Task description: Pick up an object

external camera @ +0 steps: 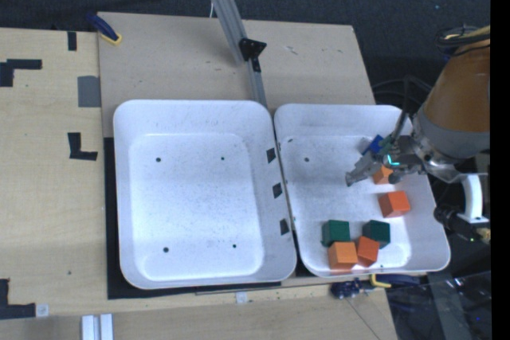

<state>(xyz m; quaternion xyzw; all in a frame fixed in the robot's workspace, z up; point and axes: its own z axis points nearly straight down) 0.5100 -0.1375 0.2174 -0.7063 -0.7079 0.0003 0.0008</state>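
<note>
- A small blue and yellow thing (106, 29) lies on the wooden bench (319, 60), far to the left of the right bin (319, 123) and higher up in the view.
- The left bin (191, 115) sits just beside the right bin, touching it along one side.
- A grey metal pole (227, 4) slants across the bench, up and to the left of the right bin.
- A green block (335, 231) sits near the front of the right bin. An orange block (343, 254) is just in front of it, touching it.
- The gripper (353, 176) is over the middle of the right bin. I cannot tell if it is open or closed, and I cannot see a block in its grip.
- A second orange block (367, 249) and a second green block (376, 232) sit close together near the front of the right bin.
- A blue block (373, 145) is near the back of the right bin.
- A third orange block (382, 175) is in the middle of the right bin, right by the gripper.
- A fourth orange block (394, 204) sits alone near the right wall of the right bin.
- The grey and orange arm (458, 107) reaches over the right wall of the right bin.
</note>
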